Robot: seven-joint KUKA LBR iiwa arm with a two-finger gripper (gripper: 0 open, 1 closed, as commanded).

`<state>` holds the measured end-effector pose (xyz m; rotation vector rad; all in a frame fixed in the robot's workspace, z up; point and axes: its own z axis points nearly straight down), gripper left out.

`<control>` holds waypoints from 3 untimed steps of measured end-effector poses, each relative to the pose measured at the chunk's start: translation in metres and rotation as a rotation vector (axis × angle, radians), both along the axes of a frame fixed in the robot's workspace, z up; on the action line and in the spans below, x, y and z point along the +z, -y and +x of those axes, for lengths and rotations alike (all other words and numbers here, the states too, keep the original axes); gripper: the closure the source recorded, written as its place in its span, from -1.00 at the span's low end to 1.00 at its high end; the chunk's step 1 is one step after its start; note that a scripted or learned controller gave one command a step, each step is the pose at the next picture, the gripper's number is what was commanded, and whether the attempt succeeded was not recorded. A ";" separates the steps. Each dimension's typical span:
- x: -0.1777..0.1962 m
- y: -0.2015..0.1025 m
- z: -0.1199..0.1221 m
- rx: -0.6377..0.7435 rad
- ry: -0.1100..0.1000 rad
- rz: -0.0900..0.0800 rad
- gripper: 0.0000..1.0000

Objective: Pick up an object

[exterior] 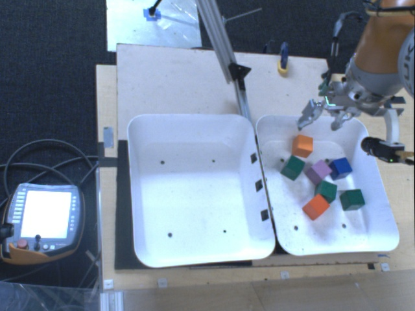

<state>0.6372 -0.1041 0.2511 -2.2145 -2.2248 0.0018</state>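
Blocks lie clustered in the right bin (382, 235), seven of them, all on its floor. An orange block (302, 145) sits nearest the bin's far edge, and a dark green block (293, 168) lies just beside it toward the bin's left wall. A purple block (318, 172) sits in the middle of the group, touching or nearly touching a blue block (340, 168) on its right. Below the purple one a second green block (326, 190) leans against a second orange block (316, 207), which is the closest to the bin's near edge. A third green block (352, 199) stands a little apart, toward the bin's right wall.

The gripper (327, 116) hangs over the far edge of the right bin, above and a little beyond the first orange block, clear of every block. Its two fingers are spread apart with nothing between them. The arm's orange band (384, 41) shows above the wrist at the top right corner.

The left bin (139, 173) lies beside the right one, their inner walls meeting. A control pendant (42, 222) with a lit screen rests off the bench's left edge, and a slanted metal pole (217, 31) crosses the far part of the bench
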 end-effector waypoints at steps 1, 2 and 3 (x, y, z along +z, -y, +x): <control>0.002 0.000 0.001 0.001 0.004 -0.001 -1.00; -0.053 -0.010 0.002 0.000 -0.001 -0.001 -1.00; -0.113 -0.013 0.007 0.000 -0.001 -0.001 -1.00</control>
